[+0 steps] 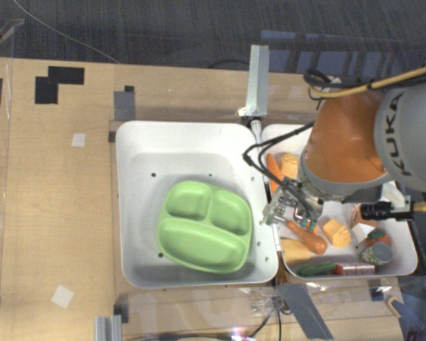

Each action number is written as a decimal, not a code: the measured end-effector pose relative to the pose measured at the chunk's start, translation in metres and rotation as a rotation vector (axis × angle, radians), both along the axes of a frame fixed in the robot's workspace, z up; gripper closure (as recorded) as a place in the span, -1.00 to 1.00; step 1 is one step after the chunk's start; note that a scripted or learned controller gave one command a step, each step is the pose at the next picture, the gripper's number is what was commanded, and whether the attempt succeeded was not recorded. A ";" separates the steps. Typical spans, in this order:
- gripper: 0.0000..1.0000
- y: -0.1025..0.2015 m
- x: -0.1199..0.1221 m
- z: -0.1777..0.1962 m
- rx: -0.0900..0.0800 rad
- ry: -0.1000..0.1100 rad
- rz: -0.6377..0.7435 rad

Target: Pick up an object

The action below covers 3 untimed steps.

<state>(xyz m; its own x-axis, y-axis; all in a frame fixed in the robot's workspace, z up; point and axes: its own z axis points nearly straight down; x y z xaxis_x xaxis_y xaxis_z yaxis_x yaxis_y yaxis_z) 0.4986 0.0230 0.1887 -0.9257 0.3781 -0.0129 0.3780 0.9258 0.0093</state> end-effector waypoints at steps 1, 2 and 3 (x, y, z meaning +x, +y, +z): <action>1.00 -0.096 -0.005 0.075 -0.007 0.001 -0.016; 1.00 0.016 0.011 0.107 0.002 0.005 -0.079; 1.00 -0.029 0.079 0.110 -0.006 0.006 0.133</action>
